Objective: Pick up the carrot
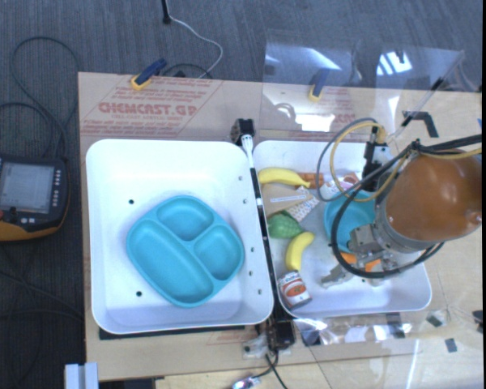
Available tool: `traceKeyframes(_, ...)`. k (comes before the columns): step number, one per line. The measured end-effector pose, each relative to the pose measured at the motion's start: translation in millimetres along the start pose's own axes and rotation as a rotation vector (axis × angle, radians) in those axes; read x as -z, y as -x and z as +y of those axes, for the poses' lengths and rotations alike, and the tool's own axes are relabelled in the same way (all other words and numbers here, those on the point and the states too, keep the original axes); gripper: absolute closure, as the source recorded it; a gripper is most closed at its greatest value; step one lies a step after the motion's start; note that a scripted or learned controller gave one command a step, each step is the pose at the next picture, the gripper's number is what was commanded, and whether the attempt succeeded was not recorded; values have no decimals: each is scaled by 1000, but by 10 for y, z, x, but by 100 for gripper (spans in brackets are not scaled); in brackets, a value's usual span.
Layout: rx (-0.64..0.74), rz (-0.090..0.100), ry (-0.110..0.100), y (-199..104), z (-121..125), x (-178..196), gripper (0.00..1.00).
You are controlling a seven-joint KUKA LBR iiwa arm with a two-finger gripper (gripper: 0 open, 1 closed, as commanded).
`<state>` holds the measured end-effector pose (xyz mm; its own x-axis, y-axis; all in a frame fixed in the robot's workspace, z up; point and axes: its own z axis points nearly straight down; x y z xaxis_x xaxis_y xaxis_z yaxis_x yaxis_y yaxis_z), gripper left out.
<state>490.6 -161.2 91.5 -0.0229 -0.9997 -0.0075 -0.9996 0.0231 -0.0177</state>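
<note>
Right bin (413, 298): gripper (364, 258) low over the carrot (352, 258), its spread unclear.

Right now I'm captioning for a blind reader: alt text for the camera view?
The arm's gripper reaches into the right bin among two bananas, a green item and a small can. The left bin holds a blue divided plate.

Arm (425, 197) over right bin (405, 298) — blue plate (186, 250) in left bin (105, 217).

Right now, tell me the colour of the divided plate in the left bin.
Light blue; the divided plate shows in the camera view.
</note>
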Motion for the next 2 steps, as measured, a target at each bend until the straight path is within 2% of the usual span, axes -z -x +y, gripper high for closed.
traceKeyframes(1,-1,0,-5,6,-25,111,100)
traceKeyframes(2,-259,6,9,427,-30,1445,100)
